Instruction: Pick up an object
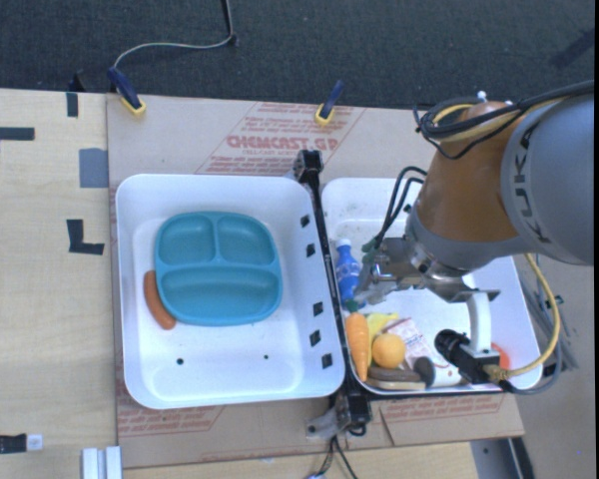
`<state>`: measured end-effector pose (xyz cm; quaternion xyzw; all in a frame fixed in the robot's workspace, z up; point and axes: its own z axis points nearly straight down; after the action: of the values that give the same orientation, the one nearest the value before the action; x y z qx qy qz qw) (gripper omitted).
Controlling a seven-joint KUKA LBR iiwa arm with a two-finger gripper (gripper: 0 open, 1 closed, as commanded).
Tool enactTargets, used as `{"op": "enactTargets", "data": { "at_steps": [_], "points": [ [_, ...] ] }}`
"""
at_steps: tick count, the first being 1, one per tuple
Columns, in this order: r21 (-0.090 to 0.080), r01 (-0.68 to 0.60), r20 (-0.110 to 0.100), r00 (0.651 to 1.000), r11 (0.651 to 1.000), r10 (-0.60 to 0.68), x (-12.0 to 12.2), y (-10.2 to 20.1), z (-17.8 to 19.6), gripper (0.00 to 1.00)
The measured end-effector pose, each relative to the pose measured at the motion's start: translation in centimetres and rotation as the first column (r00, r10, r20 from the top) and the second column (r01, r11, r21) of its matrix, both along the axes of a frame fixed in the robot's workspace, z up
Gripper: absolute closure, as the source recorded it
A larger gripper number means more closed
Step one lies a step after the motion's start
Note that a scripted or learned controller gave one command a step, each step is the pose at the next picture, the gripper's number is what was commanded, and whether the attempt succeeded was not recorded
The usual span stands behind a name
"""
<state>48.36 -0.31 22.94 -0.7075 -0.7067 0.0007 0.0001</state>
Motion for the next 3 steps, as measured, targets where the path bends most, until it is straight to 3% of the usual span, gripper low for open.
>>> {"op": "enactTargets", "data": {
  "at_steps": [1,2,3],
  "points": [
    [0.001,-0.003,-0.003,1.0,1.0,0.003,-0.1,6.5,-4.6,1.0],
    [0.001,-0.001,0.0,1.0,1.0,0.001,0.3,3.7,-1.4,1.0],
    [0.001,-0.004,-0.004,1.0,1.0,0.004,1.9,11.6,-8.2,1.0]
  ]
}}
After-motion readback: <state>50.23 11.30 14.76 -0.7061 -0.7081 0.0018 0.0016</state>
